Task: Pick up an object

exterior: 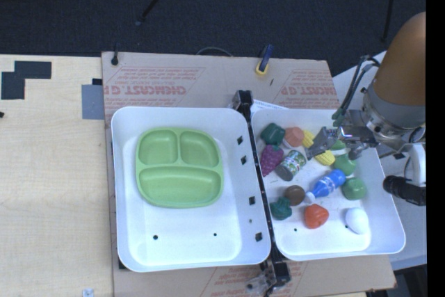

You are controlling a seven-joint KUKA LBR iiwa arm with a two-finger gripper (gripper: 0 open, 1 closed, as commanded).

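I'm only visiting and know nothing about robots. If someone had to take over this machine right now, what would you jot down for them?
Gripper: low over the top of the right bin, among the toys; whether it grips anything cannot be told from this view.
Things: the right bin holds the small toys, among them a purple grape bunch, a small can, a blue bottle, a red piece and a white egg. The left bin holds a green divided plate.
Done: nothing visibly lifted.
Left: grasp one toy and raise it.

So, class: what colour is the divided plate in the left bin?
Light green, seen clearly in the camera view.
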